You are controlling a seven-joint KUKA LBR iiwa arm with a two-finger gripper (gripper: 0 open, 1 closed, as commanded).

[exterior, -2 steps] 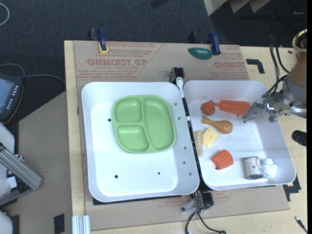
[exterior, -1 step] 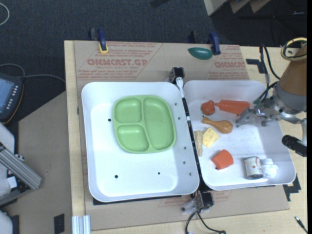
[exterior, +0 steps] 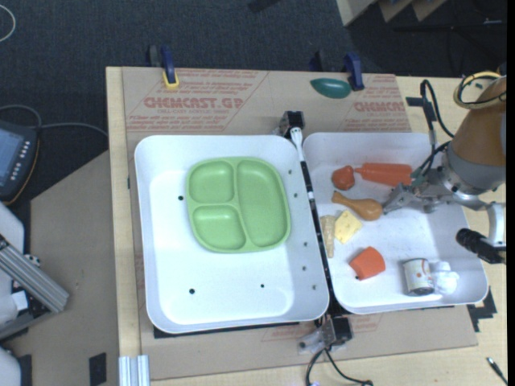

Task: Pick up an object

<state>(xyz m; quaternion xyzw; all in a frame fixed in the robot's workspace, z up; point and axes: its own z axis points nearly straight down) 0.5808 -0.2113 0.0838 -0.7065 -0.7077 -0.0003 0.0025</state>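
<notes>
a: where's the gripper (exterior: 400,198) right now?

b: low in the right bin (exterior: 459,288), toward its far edge, just beside the tip of the orange carrot (exterior: 385,172) and near the tan drumstick (exterior: 359,206). whether its fingers are open or closed i cannot tell; they're too small and dark against the clutter. nothing is visibly held between them.

a: so what's the likeliest thing to pick?

b: my guess is the carrot or the drumstick, both near the bin's far-left corner. they look like toy food, so probably light, stiff and a bit slick. i'd pinch the carrot across its middle and the drumstick across its thin shaft, not the rounded bulb.

a: other options?

b: a red-orange ball (exterior: 344,177) touching the carrot's blunt end; round things tend to squirt out. a yellow cheese wedge (exterior: 348,227) by the left wall, an orange-red wedge (exterior: 368,263) nearer the front edge, and a small can (exterior: 416,277) with a white lump (exterior: 443,281) at the front-right corner. the can may roll.

a: and the left bin (exterior: 161,280)?

b: it carries a green divided plate (exterior: 238,204), wide and flat, awkward to grip.

a: any writing?

b: the board (exterior: 129,111) under the bins reads "chemcast g.p" in red along its far edge; the repeat on the right is partly hidden.
</notes>
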